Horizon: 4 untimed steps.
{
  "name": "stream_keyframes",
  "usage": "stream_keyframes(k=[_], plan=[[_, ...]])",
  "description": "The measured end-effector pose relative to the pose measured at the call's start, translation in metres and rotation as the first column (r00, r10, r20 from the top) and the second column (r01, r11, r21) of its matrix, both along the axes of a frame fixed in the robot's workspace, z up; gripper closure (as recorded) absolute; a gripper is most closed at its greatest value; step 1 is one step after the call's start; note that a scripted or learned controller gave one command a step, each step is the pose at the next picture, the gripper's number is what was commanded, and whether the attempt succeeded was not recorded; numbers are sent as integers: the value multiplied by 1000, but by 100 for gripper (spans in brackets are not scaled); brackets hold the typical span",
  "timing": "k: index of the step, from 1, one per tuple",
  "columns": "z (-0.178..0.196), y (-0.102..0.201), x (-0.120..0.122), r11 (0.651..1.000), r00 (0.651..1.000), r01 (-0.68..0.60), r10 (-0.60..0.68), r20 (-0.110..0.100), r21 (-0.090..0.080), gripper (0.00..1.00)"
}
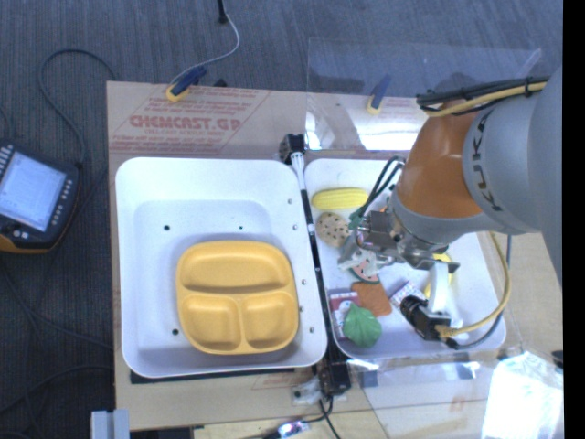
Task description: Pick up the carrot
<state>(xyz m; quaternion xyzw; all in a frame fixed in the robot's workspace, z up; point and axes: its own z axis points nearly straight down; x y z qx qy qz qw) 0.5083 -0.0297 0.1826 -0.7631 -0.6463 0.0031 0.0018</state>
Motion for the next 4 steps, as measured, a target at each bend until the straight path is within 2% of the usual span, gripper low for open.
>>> stream_keyframes(k=[1,2,3,4], plan=[[32,-64,-18,987,987,-160,160,6,-3,100],[177,-117,1,995,995,-101,101,17,-8,100],[172,-116,0,995,995,-102,102,6,-3,0],[58,-75,30,984,984,-179,179,-6,5,0]])
